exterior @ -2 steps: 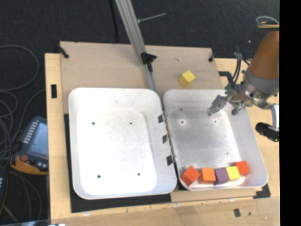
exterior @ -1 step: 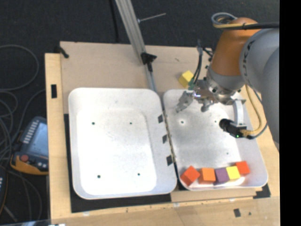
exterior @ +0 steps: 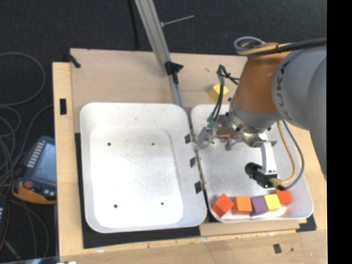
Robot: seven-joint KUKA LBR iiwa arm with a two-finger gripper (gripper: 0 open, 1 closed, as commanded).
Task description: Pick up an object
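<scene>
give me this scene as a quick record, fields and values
arm: reaches in from the right, over the right bin
gripper: low in the right bin's upper left, near the divide; grip state unclear
blocks: row along the right bin's near edge: red block, orange block, purple block, yellow block, another red block
left bin: white, beside the right bin
held object: none seen

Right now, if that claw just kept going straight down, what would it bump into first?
Probably the bare white floor of the right bin, near its left wall. The claw hangs above that spot, well clear of the row of coloured blocks at the near edge, though depth is hard to judge.
</scene>
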